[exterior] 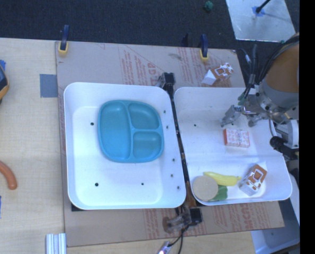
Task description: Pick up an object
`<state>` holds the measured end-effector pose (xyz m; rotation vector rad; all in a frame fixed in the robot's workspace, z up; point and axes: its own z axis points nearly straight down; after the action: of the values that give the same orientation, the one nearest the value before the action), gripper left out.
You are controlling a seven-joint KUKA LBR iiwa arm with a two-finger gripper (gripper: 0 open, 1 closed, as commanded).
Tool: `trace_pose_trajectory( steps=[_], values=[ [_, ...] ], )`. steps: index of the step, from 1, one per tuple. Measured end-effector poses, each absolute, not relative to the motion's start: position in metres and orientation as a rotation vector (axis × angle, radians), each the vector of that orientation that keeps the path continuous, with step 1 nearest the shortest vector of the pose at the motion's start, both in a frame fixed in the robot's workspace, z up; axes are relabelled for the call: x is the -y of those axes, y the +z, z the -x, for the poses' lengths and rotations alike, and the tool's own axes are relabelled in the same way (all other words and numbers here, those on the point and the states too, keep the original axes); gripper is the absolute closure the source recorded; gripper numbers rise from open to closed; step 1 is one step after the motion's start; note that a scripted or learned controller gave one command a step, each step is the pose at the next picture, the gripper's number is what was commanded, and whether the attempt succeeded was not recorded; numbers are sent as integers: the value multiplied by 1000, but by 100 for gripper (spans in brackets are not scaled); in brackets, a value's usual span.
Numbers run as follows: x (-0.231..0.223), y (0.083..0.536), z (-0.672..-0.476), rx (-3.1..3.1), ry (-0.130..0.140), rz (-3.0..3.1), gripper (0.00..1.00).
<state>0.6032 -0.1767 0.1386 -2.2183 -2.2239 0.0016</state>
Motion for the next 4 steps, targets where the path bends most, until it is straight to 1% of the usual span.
trace_pose_trajectory(
  steps=[1,2,3,4],
  values=[
    [149,96,-594,2232,3,2220,0],
    [172,96,-614,2228,-5,2221,0],
    [189,93,-633,2228,0,2215,0],
    [189,104,-633,2232,1,2211,100]
  ],
)
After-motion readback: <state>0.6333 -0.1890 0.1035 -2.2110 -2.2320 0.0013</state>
